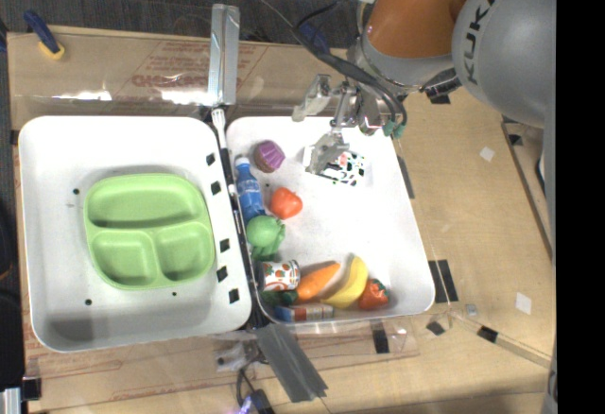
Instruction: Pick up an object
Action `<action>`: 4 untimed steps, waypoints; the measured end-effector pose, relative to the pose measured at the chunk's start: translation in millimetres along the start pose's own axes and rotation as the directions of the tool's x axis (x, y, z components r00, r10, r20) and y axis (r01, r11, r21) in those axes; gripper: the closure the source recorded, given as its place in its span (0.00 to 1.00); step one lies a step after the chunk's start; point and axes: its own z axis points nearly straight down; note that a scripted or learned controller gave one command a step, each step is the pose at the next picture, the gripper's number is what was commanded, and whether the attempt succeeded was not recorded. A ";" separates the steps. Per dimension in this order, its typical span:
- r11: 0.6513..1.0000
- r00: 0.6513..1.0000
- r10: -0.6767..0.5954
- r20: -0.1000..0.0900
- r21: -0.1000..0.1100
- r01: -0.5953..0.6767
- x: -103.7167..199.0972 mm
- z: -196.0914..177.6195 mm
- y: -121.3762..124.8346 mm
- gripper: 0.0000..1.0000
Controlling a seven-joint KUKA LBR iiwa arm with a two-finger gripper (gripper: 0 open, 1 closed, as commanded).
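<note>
The gripper hangs over the right bin, just above a black-and-white toy (a cow, perhaps); whether it is clenched I cannot tell; a slanted descent could nudge the toy aside.

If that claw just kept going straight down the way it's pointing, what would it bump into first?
Most likely the small black-and-white toy, which lies right below the gripper in the right bin. Height is hard to judge from this slanted view.
</note>
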 end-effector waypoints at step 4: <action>0.846 0.846 -0.534 0.004 0.014 0.534 25.6 160.5 -13.7 0.00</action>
